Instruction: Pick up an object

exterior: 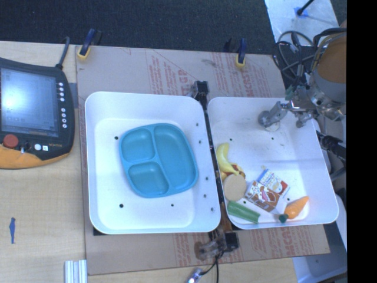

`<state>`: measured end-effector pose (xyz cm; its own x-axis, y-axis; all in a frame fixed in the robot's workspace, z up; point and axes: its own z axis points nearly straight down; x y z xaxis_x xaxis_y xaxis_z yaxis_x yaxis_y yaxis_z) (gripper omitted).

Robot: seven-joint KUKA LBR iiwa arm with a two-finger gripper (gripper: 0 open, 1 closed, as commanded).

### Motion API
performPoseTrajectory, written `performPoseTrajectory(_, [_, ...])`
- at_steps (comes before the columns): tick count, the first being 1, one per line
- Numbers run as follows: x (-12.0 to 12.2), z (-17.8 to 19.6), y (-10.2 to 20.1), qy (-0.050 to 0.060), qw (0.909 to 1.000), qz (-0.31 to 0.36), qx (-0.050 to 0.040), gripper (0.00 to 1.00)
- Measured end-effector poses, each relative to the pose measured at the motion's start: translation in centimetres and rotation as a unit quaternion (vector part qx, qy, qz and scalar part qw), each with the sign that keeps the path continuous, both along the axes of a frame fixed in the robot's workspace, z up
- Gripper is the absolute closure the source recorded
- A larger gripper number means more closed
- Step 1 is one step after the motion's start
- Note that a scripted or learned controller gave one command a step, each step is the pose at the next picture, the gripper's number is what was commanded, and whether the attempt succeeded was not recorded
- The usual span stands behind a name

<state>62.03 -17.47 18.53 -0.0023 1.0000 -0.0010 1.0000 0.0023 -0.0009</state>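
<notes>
Gripper (271, 118) hangs over the right bin's (294, 152) far end, and we can't tell its state, while we see banana (222, 157), carton (267, 191) and carrot (296, 207) clustered at that bin's near end, well apart from it.

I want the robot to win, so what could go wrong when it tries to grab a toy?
The claw sits over bare floor at the far end of the right bin, away from the toys. The banana, cookie, green stick, packet and carrot lie crowded together, so it might grab air or nudge neighbours.
</notes>
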Motion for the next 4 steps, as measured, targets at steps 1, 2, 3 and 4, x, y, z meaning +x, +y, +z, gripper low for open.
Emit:
performPoseTrajectory(1, [-1.1, 0.6, 9.1, 0.002, 1.0, 0.002, 0.0004, 0.0])
performPoseTrajectory(2, [-8.6, -7.4, 7.7, 0.002, 1.0, 0.001, 0.0001, 0.0])
performPoseTrajectory(3, [-1.4, -9.4, 4.5, 0.001, 1.0, 0.001, 0.0003, 0.0])
performPoseTrajectory(4, [3.6, -9.3, 3.6, 0.002, 1.0, 0.001, 0.0004, 0.0])
